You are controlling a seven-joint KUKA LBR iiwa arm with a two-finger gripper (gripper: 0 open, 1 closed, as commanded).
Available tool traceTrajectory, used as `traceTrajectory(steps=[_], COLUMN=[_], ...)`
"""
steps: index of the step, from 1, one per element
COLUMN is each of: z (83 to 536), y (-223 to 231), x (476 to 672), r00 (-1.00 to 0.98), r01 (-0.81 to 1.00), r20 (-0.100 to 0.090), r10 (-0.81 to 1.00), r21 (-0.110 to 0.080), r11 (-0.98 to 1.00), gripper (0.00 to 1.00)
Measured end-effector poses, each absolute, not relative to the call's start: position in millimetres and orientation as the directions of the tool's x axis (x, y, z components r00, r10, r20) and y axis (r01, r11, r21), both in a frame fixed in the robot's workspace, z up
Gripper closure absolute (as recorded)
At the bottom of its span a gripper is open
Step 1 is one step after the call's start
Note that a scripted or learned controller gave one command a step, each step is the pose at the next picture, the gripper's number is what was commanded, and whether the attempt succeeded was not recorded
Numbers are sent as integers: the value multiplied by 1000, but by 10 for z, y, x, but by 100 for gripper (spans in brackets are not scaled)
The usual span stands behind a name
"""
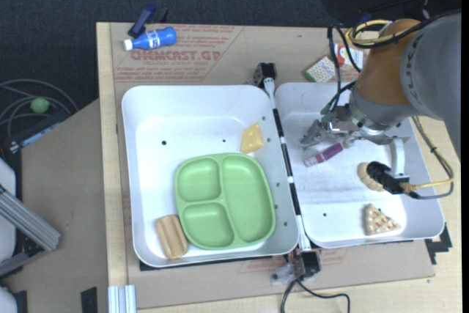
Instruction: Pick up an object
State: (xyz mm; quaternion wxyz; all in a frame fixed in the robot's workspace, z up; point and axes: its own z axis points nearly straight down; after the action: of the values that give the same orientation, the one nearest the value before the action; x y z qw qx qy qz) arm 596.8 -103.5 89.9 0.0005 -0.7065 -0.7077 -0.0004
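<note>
Overhead view of the worktop (220, 48) with two shallow white bins set side by side. The grey arm (432, 62), with its orange band (385, 66), reaches in from the right and over the right bin (330, 209). The end effector (322, 134) sits low over the upper left part of that bin. Whether it is spread or pressed together cannot be told from this angle, and nothing can be seen gripped in it.

A purple-and-pink tube (326, 152) lies on the bin floor just below the end effector, tilted with its pink end toward the lower left. Whether the two touch cannot be told. The same bin also holds a tan rounded piece (364, 172) toward its right side and a pizza-slice toy (381, 220) near its lower right corner.

The left bin (183, 113) holds a green divided plate (223, 200) with three compartments. A yellow wedge (252, 138) lies just beyond the plate's upper right edge, and a tan bread-like piece (171, 236) lies against its lower left edge.

Outside the bins, a blue-and-white bottle (150, 39) lies on its side near the worktop's far left corner. A small patterned card (320, 70) lies beyond the right bin.
</note>
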Motion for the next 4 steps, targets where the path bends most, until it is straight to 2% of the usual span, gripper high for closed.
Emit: traceTrajectory(steps=[1, 2, 3, 4], z=[845, 840, 845, 850], y=[-1076, -975, -1146, -1346], x=[5849, 4874, 5266, 5985], r00=[0, 1, 0, 0], r01=[1000, 1000, 1000, 1000], r20=[1, 1, 0, -1], r10=[1000, 1000, 1000, 1000], r21=[-2, -2, 1, 1], r11=[0, -1, 0, 0], gripper=[0, 0, 0, 0])
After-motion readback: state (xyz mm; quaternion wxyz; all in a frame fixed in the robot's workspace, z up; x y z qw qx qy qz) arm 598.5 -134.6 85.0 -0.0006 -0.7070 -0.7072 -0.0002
